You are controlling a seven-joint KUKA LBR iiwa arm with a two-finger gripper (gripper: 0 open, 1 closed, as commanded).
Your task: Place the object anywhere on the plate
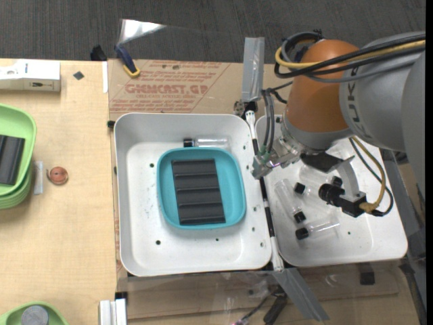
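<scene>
Nearest me in the right bin (379, 249) lie small clear tubes with black caps (302, 232), none on the teal plate (201, 187) in the left bin (135, 249), so I judge this the pick step, nothing carried. My gripper (265, 160) hangs under the orange wrist at the bins' shared wall, just beside the nearest tube (298, 189); can't tell its state. Farther back another tube (203, 142) lies just behind the plate; next I need a drop onto one tube.

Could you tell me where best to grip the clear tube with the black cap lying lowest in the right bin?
Probably its clear barrel, mid-length, from straight above: the tube lies flat on the right bin floor, fingers straddling its narrow width.
</scene>
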